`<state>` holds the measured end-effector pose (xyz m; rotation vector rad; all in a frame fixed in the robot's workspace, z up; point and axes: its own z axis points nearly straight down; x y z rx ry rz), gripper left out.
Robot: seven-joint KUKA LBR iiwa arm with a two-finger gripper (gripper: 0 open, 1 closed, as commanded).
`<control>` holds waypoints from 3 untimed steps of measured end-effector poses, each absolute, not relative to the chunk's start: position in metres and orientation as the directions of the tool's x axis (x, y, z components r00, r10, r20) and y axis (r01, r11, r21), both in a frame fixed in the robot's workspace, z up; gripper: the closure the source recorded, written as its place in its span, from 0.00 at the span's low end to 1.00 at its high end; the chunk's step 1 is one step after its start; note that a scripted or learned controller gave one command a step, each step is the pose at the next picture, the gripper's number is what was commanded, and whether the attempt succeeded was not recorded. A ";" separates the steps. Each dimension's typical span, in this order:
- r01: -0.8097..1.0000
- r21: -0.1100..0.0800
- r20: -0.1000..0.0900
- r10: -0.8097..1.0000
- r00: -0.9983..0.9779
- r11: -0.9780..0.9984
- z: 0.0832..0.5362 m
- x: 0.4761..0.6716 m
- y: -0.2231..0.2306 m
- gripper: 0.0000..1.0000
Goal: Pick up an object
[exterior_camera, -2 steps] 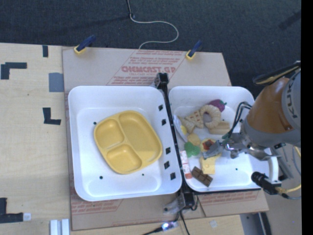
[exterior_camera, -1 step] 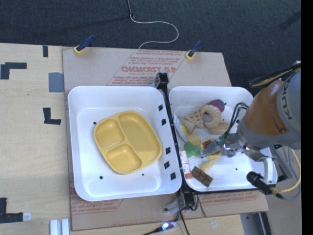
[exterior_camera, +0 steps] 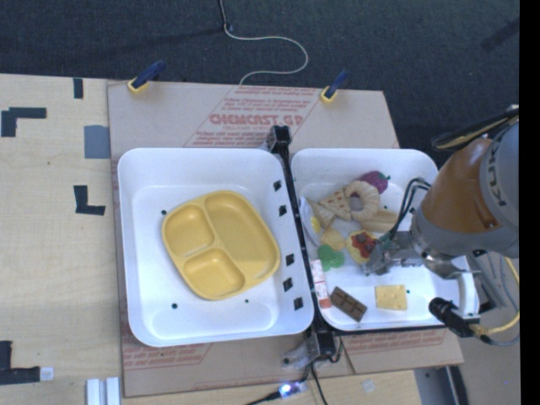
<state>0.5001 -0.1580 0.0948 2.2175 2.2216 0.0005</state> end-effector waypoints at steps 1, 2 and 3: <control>1.000 0.003 -0.001 1.000 -0.002 0.002 0.155 0.505 -0.152 1.00; 1.000 0.002 -0.001 1.000 -0.001 0.001 0.198 0.508 -0.156 1.00; 1.000 0.001 0.000 1.000 -0.002 0.002 0.225 0.508 -0.156 1.00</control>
